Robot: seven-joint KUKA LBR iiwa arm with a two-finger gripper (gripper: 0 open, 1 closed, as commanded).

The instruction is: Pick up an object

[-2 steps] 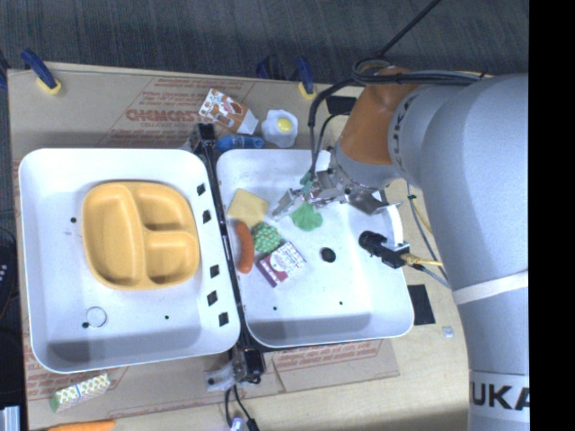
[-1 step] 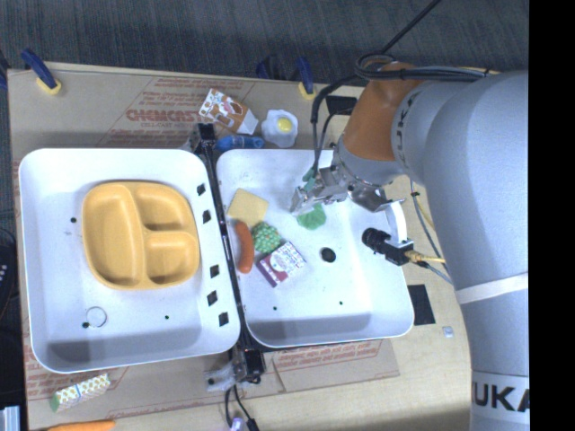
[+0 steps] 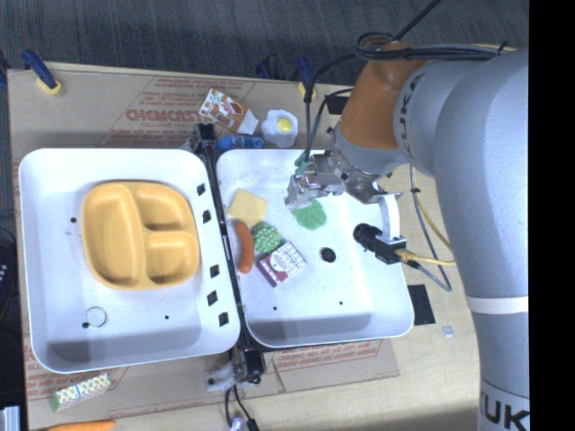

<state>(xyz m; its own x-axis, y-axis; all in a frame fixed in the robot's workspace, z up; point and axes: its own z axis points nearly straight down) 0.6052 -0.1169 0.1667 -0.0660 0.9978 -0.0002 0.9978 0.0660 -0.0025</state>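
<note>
Bright, even overhead light, soft shadows, slightly soft focus, mild grain

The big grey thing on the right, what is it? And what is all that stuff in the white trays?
That is a robot arm, grey with an orange band. A camera above the bench looks down on it. At its end sits a gripper, like a hand with two fingers, low over the right bin. Right beside it lies a green piece; I cannot tell if it is being held. That bin also has a yellow block, an orange sausage shape, a green dotted thing and a small packet. The left bin holds a yellow divided plate.
</note>
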